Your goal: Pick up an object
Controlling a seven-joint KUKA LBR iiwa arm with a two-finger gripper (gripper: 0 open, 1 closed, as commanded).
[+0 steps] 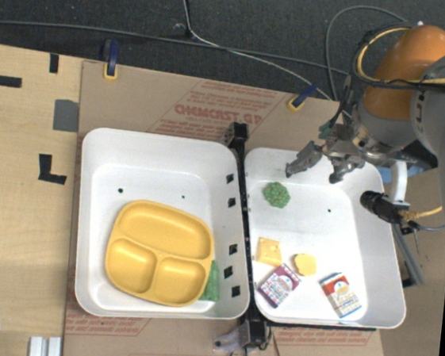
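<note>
My gripper [318, 169] hangs over the far edge of the right bin [376, 231], open, with nothing between its two dark fingers. A green broccoli piece [276, 194] lies just below and left of the fingertips. Further down the bin lie a yellow cracker-like square [268, 251], a round yellow piece [304, 264], and two small printed packets [278, 285] [341, 294].
The left bin [105, 160] holds a yellow divided tray [158, 252] with a green item [212, 282] tucked at its right side. A black divider clip [238, 135] sits between the bins. Cables run across the dark area at the back.
</note>
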